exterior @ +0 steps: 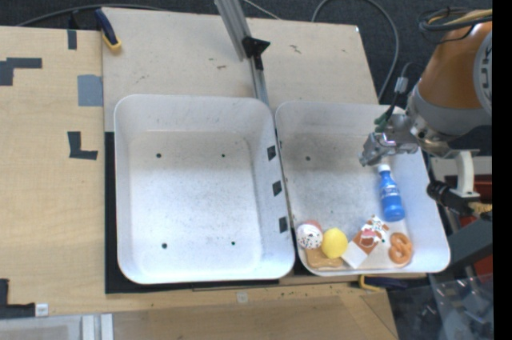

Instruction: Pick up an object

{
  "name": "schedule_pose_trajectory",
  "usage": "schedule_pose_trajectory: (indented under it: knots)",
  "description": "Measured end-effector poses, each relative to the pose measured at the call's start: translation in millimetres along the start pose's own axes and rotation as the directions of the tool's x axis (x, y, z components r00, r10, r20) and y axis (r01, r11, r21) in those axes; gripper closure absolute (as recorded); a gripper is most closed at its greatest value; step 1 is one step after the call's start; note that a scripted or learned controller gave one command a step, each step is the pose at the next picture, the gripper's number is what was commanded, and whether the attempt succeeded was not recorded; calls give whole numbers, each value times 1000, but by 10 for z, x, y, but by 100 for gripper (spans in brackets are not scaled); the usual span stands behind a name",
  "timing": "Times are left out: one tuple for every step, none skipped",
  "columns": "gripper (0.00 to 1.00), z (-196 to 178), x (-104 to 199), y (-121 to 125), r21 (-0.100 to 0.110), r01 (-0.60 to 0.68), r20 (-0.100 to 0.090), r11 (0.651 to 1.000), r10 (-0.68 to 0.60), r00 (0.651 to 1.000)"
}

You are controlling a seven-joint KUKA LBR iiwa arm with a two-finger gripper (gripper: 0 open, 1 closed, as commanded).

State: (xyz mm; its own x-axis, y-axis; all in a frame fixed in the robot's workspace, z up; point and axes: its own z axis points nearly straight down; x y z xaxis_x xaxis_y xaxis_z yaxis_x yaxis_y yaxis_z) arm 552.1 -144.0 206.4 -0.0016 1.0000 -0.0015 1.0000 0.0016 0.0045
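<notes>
My gripper (pixel 379 150) hangs over the right side of the right bin (pixel 320 130), at the end of the grey and orange arm coming in from the right. Just below it in the view lies a small blue bottle (pixel 391 197) with a white cap, the cap end pointing toward the gripper. The bottle rests on the bin floor, and whether the gripper touches it is unclear. Along the bin's near edge lie a white and red ball (pixel 310 235), a yellow lemon (pixel 334 242), a red and white toy (pixel 372 233) and an orange pretzel-like piece (pixel 400 248).
The left bin (pixel 192 186) sits beside the right one, with a shared raised rim between them. A slanted metal pole (pixel 232 6) stands behind the bins. Cables run at the back right, and a blue and yellow tool (pixel 109 30) lies at the bench's back left.
</notes>
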Motion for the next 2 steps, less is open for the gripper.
schedule_pose_trajectory:
  knots:
    - [100,-630,-29,44,-2,0,0,1000,0,1000]
    - [100,-614,430,69,5,4,-3,1000,-4,1000]
